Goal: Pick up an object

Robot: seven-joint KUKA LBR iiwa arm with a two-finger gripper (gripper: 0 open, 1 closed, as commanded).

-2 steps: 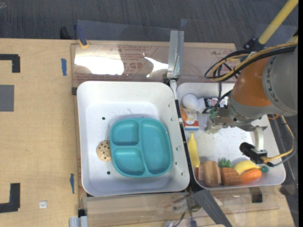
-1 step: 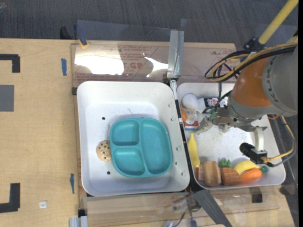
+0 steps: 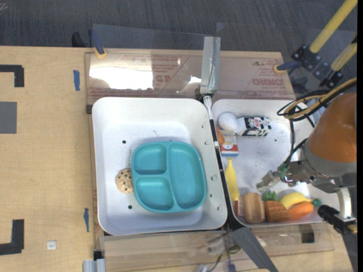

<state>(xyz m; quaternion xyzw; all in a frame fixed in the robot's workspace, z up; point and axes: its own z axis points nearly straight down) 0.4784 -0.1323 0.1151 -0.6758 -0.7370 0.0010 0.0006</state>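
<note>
White plastic forms the two shallow bins set side by side on the wooden bench, and the left bin (image 3: 108,118) is seen to hold a teal divided plate (image 3: 168,175) with three compartments, lying flat near its middle. A speckled cookie (image 3: 124,180) is placed against the plate's left edge, touching it. In the right bin (image 3: 266,149), a white egg (image 3: 227,120) is found at the upper left corner, with a small orange-and-white carton (image 3: 228,145) just below it and a black-and-white cow figure (image 3: 254,125) just beside the egg to the right. A yellow banana-like piece (image 3: 231,180) is laid along the bin's left wall. Along the near wall a row of toy food is gathered: a brown bread roll (image 3: 253,207), a waffle-like piece (image 3: 275,211), a green leafy bit (image 3: 269,196), a yellow lemon (image 3: 292,199) and an orange carrot (image 3: 301,209), all touching or nearly so. The gripper (image 3: 274,178) is seen above this row, near the green bit; its fingers appear slightly spread, with nothing seen between them
</note>
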